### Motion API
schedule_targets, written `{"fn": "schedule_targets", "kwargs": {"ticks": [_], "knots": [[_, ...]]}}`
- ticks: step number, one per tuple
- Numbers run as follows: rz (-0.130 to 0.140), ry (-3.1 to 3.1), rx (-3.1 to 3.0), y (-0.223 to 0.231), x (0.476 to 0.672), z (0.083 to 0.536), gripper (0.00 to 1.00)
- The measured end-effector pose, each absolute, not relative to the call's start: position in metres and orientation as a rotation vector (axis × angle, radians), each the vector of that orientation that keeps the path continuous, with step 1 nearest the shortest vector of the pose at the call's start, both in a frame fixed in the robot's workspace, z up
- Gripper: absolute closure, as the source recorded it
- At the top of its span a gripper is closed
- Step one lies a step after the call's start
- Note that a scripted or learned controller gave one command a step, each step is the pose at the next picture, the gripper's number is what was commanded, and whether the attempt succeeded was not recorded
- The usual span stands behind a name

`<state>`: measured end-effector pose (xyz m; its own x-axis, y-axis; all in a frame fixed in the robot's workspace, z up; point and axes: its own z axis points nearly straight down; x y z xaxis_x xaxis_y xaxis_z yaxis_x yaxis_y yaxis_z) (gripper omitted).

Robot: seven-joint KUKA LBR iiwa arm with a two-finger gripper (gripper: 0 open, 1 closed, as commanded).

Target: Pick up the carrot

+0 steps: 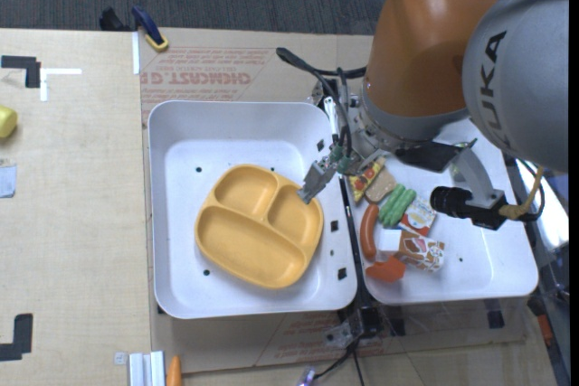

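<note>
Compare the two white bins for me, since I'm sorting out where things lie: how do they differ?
The left bin holds one thing, a yellow divided plate; the right bin holds a heap of small toy foods, among them a sausage and a green piece. The left bin lies in open view, while the arm covers much of the right bin. Both are shallow, white and side by side.

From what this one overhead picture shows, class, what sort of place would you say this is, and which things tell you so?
Probably a robotics lab bench set up for pick-and-place trials. A KUKA arm reaches over two white bins, toy food lies heaped in the right one, and black tape marks sit on the bench.
</note>
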<state>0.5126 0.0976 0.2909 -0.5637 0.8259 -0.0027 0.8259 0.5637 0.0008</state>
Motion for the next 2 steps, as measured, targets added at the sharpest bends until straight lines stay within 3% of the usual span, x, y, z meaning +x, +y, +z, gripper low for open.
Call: {"fn": "schedule_targets", "kwargs": {"ticks": [1,2], "knots": [[-0.001,2.74,1.531,0.156,0.501,0.344,0.0],[-0.003,2.934,1.115,0.157,0.548,0.353,0.0]]}}
